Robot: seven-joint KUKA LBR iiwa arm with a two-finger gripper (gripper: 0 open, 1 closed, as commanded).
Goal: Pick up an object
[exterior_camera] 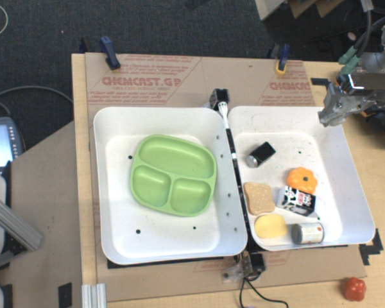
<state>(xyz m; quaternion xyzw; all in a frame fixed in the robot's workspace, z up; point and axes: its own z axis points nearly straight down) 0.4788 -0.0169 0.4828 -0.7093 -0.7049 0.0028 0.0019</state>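
Glossy green 3-compartment plate (173, 175)

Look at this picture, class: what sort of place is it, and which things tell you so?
Probably a robotics lab bench. A gripper hangs over two white bins, clamps pin a board to the bench, and toy food such as a pumpkin lies ready for picking.
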